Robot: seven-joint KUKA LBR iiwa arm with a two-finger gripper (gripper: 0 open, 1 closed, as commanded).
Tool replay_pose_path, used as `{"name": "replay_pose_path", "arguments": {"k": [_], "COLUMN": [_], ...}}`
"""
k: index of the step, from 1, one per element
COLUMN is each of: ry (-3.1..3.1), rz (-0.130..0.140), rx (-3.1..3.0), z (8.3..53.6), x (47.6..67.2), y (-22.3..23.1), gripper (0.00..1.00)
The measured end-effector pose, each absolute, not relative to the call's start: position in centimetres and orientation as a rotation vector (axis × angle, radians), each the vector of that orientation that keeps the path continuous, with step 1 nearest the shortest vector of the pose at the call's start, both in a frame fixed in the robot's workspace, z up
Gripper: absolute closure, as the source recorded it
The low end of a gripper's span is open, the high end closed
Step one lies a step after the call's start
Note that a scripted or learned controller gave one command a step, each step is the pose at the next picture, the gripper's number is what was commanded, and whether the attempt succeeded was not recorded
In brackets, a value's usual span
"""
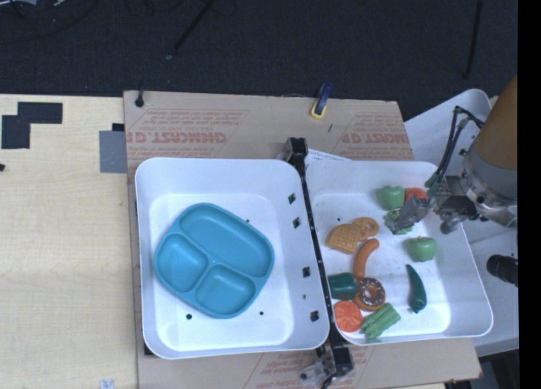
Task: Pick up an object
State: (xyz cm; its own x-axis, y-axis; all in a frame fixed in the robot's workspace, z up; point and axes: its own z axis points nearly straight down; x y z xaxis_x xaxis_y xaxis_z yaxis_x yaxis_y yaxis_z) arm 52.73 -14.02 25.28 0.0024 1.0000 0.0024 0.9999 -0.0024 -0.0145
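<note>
1. The claw point(407, 214) sits low in the right bin point(473, 311), at its far side, among the toy food. Whether it is open or closed cannot be told; it shows as a dark grey cluster with nothing clearly between its tips.
2. Nearest to it are a green piece point(390, 197) on its far-left side and a small red-orange piece point(416, 194) touching or just behind it. A green pepper point(421, 249) lies just nearer the camera side.
3. Likely trouble: these pieces are crowded, so closing there could pinch two at once, or nudge a rounded one aside and come up bare.
4. The red-orange piece is partly hidden, so its long axis cannot be read.
5. Clearer long shapes lie well apart from the claw: the sausage point(365, 258) runs from near-left to far-right, and the dark green chilli point(416, 287) runs roughly near to far.
6. The left bin point(152, 210) holds a blue divided plate point(214, 259).
</note>
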Motion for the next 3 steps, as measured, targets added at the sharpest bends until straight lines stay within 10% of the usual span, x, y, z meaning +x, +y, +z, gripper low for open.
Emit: {"name": "replay_pose_path", "arguments": {"k": [3], "ry": [-2.217], "rz": [0.006], "rx": [-2.216], "z": [16.5], "x": [53.0], "y": [-13.1], "gripper": [0.0]}}
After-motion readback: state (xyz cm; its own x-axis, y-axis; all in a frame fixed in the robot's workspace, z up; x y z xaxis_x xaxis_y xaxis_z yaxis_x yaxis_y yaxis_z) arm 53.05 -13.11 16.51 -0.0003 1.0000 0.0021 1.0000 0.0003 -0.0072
